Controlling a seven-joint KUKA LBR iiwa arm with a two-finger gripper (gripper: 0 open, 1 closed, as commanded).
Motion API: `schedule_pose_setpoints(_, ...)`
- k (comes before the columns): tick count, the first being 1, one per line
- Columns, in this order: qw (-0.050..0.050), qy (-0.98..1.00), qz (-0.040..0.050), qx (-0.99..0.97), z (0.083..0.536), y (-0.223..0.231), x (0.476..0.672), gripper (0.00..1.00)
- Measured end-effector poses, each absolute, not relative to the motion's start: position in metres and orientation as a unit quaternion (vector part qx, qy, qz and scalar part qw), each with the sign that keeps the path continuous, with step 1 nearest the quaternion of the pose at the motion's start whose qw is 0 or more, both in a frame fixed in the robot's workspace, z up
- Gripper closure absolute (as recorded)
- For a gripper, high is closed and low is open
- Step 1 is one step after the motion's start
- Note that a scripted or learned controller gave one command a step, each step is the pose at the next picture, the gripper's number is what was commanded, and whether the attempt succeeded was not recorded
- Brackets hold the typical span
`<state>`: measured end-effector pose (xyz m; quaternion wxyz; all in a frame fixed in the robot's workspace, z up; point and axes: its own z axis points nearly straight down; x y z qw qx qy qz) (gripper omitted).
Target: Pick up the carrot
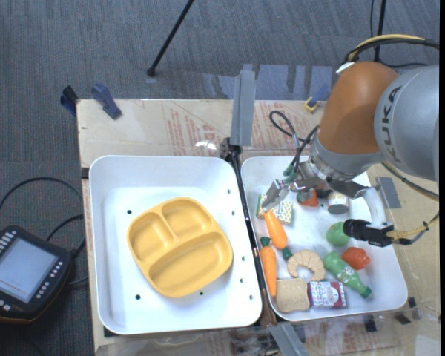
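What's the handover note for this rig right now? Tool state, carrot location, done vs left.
Tool: low over the right bin, at its upper-left area, fingers apart with nothing between them.
Carrots: two in the right bin near its left wall. Upper carrot lies just below the tool; lower carrot lies beside the croissant and above the bread slice.
Left bin holds the yellow divided plate.
Done: arm positioned close to the upper carrot.
Left: close on a carrot and lift it; neither is grasped yet.
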<state>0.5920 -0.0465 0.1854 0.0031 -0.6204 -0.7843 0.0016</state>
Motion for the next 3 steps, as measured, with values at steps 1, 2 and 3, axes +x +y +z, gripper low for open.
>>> schedule_pose_setpoints(1, 0.004, -0.848, 0.0015, -0.530, 0.085, -0.094, 0.576, 0.00)
schedule_pose_setpoints(2, 0.003, -0.846, 0.0002, -0.533, 0.096, -0.095, 0.577, 1.00)
schedule_pose_setpoints(3, -0.003, -0.837, -0.0026, -0.548, 0.192, -0.054, 0.637, 1.00)
